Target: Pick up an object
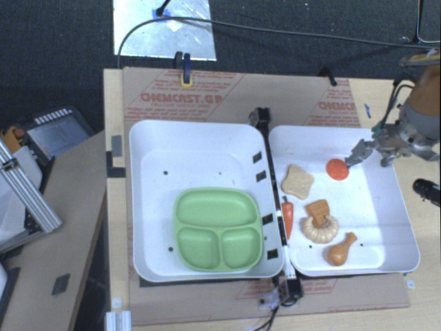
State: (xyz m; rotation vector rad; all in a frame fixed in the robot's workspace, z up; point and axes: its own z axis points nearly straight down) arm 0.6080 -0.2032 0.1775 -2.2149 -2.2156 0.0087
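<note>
Gripper [372,152]: over the right bin's back right part, arm coming in from 3 o'clock; two fingers look spread, nothing between them.
Nearest object: red tomato-like ball [337,169], just beside the near fingertip, lying toward 8 o'clock from the gripper; round, so no long axis to match.
Right bin [402,234]: holds the ball, a pale bread slice [298,181] at 9 o'clock of the ball, an orange carrot [287,216] against the left wall with its long axis running 12 to 6, a tan garlic-like bulb [321,229] with a brown block [317,211] touching its back, and a brown drumstick [341,249] lying 2 to 8.
Left bin [148,150]: holds a green divided tray [217,227] at its 5 o'clock part; tray compartments bare.
Judgement: the pick is not yet made; a short shift toward 8 o'clock and a descent would put the ball between the fingers.
</note>
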